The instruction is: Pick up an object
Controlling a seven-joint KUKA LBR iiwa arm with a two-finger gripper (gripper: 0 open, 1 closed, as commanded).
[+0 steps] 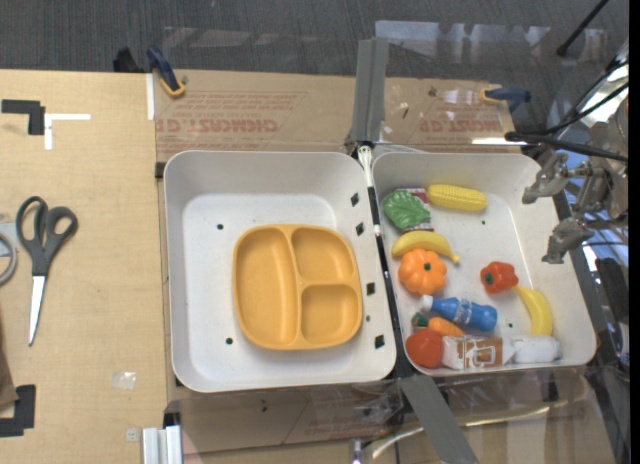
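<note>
Gripper (555,210) at the right rim of the right bin (505,164); whether it is open or closed cannot be told, and nothing is seen held. Nearest to it, lower left in the view: red pepper (499,276) and a banana (537,310). Corn cob (457,197) lies just left of it. Further left: orange pumpkin (422,272). Well left, in the other bin (190,282): yellow divided plate (297,285).

Carrot (440,325) partly under blue bottle (465,311)

Yellow tray (297,287) in white bin (190,282); yellow corn (456,197), orange pumpkin (422,272), red pepper (498,276), blue bottle (464,312).
</note>
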